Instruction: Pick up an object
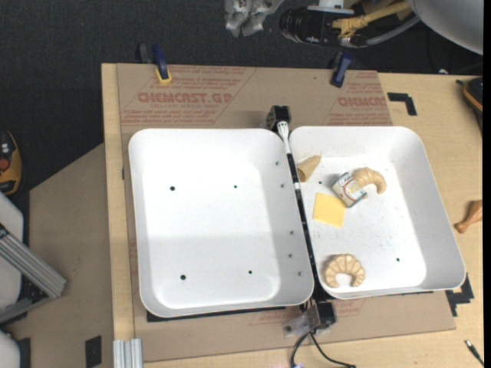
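Croissant lies near right bin's front edge.

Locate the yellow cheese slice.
The yellow cheese slice lies flat in the right bin, near its left wall, just below-left of the small can and above the lower croissant.

Occluded and cropped items
Grey metal gripper cropped by top edge, blurred; small tan wooden piece cropped at right edge
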Action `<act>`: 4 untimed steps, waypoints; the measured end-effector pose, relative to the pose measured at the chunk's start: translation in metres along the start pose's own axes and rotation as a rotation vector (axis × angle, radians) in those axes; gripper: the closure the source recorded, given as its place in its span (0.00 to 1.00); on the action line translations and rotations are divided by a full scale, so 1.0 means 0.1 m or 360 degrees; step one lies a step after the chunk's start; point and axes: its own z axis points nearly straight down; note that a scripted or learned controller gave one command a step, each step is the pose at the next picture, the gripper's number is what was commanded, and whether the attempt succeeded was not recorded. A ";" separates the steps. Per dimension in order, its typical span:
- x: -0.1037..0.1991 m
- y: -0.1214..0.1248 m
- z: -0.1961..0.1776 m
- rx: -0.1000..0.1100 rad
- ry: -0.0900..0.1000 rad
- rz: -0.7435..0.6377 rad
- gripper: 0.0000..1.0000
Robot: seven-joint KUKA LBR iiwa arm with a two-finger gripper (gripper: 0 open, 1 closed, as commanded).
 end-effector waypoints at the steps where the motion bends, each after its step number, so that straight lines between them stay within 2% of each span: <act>1: 0.10 -0.12 1.75 0.0058 -0.0019 0.0006 1.00; 2: 0.11 0.32 0.22 -0.0003 -0.0002 0.0003 1.00; 3: 0.10 0.18 1.90 0.0055 -0.0018 0.0008 1.00; 4: -0.11 0.30 0.04 -0.0007 -0.0001 0.0008 1.00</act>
